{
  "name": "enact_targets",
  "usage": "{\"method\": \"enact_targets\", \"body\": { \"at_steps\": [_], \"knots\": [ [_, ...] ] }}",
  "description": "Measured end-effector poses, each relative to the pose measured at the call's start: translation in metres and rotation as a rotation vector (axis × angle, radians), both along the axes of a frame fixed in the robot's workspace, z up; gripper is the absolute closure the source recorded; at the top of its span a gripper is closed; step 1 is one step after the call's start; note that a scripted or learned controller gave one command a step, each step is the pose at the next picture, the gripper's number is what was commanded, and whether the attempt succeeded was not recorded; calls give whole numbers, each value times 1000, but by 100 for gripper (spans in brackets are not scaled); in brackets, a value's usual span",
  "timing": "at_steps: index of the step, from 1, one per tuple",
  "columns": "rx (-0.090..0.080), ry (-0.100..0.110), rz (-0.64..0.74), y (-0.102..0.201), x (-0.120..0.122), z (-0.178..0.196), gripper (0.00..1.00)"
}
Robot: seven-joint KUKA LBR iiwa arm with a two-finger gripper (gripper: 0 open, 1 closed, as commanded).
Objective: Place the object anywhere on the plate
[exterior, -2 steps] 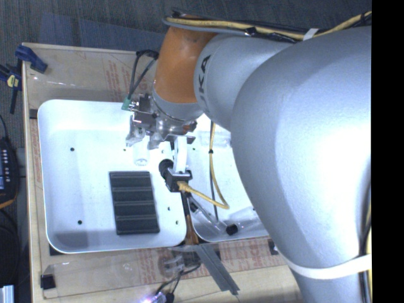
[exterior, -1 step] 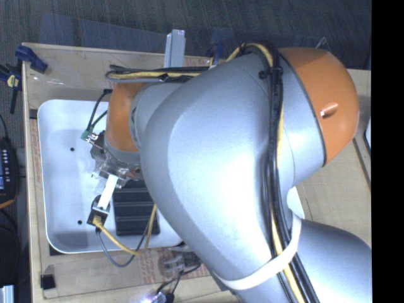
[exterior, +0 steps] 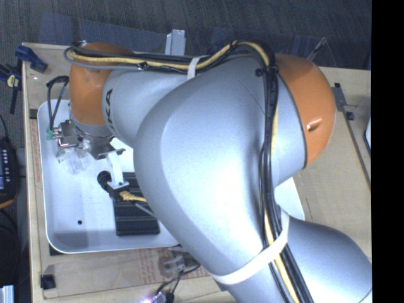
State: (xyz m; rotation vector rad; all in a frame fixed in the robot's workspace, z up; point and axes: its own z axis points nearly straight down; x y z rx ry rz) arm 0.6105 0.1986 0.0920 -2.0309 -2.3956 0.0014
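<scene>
While the gripper [exterior: 74, 149] hangs near the bin's [exterior: 76, 232] left edge, grip unreadable, lower slowly, keeping level

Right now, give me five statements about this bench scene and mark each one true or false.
1. The grey arm with the orange band covers much of the camera view. True.
2. The two-finger gripper hangs over the shallow white bin on the view's left. True.
3. A dark rectangular object lies outside the bin on the wooden bench. False: it lies inside the white bin, partly under the arm.
4. Yellow and black cables run along the arm. True.
5. The arm reaches in from the view's left. False: it comes in from the right.
</scene>
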Motion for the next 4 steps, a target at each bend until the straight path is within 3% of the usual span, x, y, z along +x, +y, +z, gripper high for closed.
{"method": "enact_targets", "body": {
  "at_steps": [1,2,3,4],
  "knots": [
    [-5,5,721,-8,46,0,100],
    [-5,4,657,1,-38,0,100],
    [0,-1,403,-14,15,76,100],
    [1,1,761,-64,-83,108,100]
  ]
}}
